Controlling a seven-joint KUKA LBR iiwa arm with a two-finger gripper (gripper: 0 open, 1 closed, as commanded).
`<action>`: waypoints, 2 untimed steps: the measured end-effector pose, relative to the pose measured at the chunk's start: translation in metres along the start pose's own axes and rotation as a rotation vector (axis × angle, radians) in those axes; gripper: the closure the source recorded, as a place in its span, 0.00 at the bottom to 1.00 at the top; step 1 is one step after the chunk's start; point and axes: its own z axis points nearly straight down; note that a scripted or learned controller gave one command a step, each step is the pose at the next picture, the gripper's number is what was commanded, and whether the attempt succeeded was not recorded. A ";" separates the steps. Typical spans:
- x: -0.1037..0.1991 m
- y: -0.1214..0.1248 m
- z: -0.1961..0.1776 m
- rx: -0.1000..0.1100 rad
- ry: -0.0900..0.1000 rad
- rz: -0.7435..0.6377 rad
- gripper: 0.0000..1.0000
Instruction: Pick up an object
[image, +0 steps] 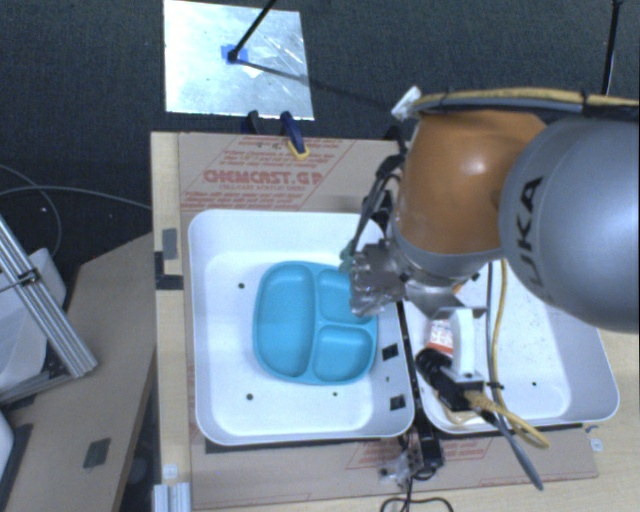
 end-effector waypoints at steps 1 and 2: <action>0.013 0.024 0.130 0.010 -0.006 0.012 1.00; -0.003 0.094 0.192 -0.029 0.000 0.012 1.00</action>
